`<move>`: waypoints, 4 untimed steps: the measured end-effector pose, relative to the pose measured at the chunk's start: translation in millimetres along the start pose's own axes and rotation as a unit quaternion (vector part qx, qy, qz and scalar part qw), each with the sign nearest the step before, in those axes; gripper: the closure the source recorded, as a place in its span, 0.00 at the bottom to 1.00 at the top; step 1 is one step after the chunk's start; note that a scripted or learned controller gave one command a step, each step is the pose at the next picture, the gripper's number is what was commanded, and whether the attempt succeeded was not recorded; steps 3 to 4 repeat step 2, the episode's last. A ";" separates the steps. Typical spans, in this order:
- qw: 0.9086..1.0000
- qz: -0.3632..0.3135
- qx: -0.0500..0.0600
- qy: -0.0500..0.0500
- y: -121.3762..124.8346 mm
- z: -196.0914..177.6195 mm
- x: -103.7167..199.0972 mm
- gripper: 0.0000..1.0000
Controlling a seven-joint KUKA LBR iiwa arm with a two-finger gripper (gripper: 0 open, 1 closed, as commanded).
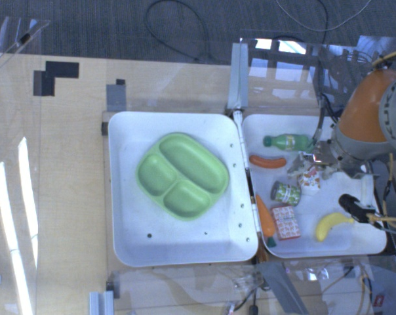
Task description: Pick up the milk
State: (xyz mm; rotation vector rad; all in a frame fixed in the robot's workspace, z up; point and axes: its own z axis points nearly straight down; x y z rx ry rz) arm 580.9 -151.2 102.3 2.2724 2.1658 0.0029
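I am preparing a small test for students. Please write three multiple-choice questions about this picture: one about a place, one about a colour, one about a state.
1. Where does the green divided plate lie?
A. left bin
B. right bin
C. on the bench outside the bins

2. What colour is the bottle in the right bin?
A. red
B. green
C. blue

3. How does the bottle rest?
A. upright
B. on its side
C. on the plate

Answers:
1 A, the plate sits in the middle of the left bin.
2 B, its body is green.
3 B, it lies lengthwise on the bin floor.
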 end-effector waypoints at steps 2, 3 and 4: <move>0.993 0.115 -0.001 0.001 19.7 -83.5 87.6 1.00; 0.993 0.115 -0.001 0.001 19.7 -83.5 87.6 1.00; 0.993 0.115 -0.001 0.001 19.7 -83.5 87.6 1.00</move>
